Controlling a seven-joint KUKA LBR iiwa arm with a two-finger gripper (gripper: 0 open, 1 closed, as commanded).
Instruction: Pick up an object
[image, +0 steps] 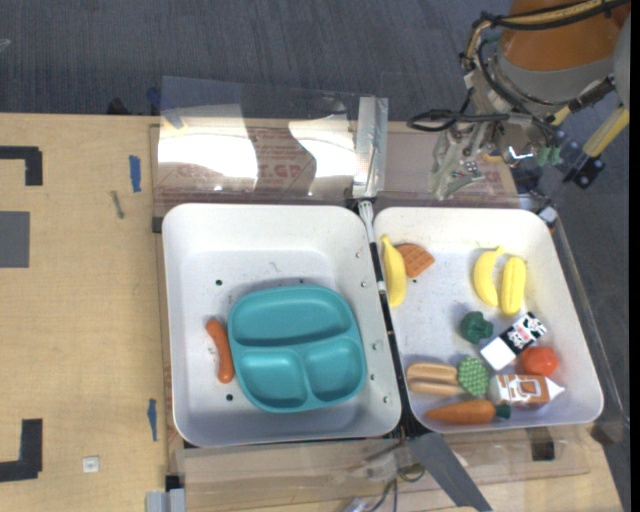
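Dark grey carpet-like floor (250, 45) along the top and down the right side. Light wooden desk (75, 300) fills the left, with black angle marks (25, 165), a grey square patch (12, 240) and bits of blue tape (134, 173) on it. Clear plastic sheet (250, 150) behind the bins catches a bright glare. Overhead light, even, soft shadows.

- Toy food is crowding the right bin's (572, 262) front half: hot dog (432, 378), carrot (461, 411), tomato (540, 361) and milk carton (529, 390) are lying close together.
- Open floor is showing mid-bin, between the banana pair (500, 280) and the divider-side banana (394, 272).
- A teal divided plate (296, 346) is occupying most of the left bin (190, 250).
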